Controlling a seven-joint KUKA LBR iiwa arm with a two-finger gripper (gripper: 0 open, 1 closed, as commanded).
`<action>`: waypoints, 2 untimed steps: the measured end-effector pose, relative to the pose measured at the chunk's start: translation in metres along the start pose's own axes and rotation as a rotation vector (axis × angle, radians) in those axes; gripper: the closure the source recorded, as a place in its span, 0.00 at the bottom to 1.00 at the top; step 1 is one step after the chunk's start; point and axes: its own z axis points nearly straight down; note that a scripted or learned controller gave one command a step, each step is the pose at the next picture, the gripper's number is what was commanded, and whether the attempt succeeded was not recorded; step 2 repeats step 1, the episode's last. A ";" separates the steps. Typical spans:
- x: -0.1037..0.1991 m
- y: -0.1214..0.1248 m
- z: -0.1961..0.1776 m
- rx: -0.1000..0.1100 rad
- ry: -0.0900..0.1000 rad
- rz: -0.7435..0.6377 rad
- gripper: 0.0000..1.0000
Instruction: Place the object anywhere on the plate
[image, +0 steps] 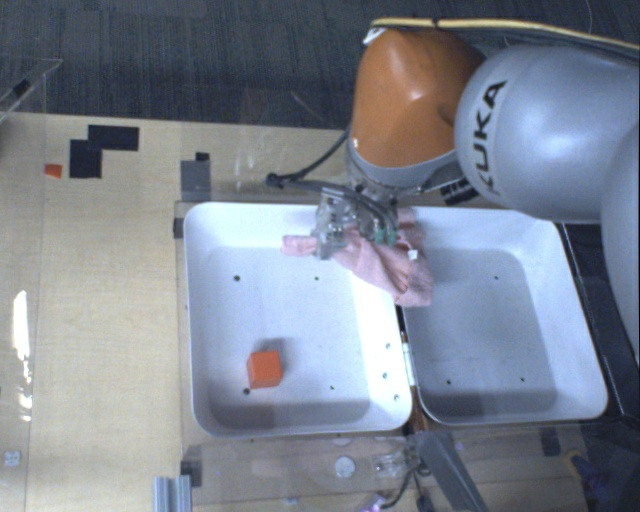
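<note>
- Pale wooden bench boards (100, 330) are seen beneath two shallow white bins set side by side, with black marker blocks (100, 150) and a small orange tag (53, 171) at the far left corner.
- A grey KUKA arm (540, 130), orange-banded above the wrist, is seen reaching in from the right, its gripper (345, 232) hanging over the far edge of the left bin (210, 300).
- A pink cloth (385, 262) is seen draped from the gripper, one end trailing left and the rest falling across the divide toward the right bin (500, 330); it appears to be pinched between the fingers (though the fingertips themselves are masked by fabric).
- A small orange block (265, 369) is seen lying on the floor of the left bin, near its front, well apart from the gripper.
- No plate can be made out as a separate thing; a bin floor is judged to serve as the target.
- The carrying step is judged to be in hand, with the release not yet made.
- For a clean finish, the cloth would best be brought fully over one bin floor and lowered before being let go, so that no fold is left hanging on the shared rim between the bins.
- A snag on the wrist cabling (300, 175) is judged the chief risk.
</note>
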 end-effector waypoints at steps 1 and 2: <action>0.000 0.000 0.000 0.000 0.000 0.000 0.00; 0.000 0.000 0.000 0.000 0.000 0.000 0.00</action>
